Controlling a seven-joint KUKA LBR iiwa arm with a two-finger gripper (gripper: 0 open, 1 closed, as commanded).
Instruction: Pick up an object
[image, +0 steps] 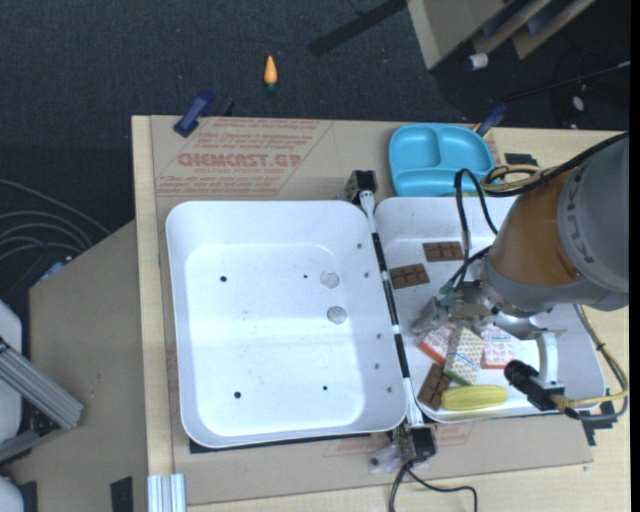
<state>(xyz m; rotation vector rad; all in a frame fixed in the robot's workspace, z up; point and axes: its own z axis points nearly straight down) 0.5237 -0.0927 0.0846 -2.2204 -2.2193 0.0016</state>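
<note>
My gripper (447, 306) reaches down into the right bin (420, 215), low over a pile of small items near the bin's middle. Under and around it lie an orange-and-white packet (436, 346), a patterned card (462, 352) and a red-and-white packet (497, 350). A yellow banana-shaped piece (474, 398) lies at the bin's front edge beside a brown bar (432, 385). Two brown chocolate-like bars (407, 275) (441, 251) rest farther back. The arm's grey body and orange band (535, 245) cover the bin's right half.
The left bin (270, 320) holds two small round grey discs (329, 279) (337, 316). A blue divided tray (440, 158) stands behind the right bin. Cables run over the arm and along the bench's right edge.
</note>
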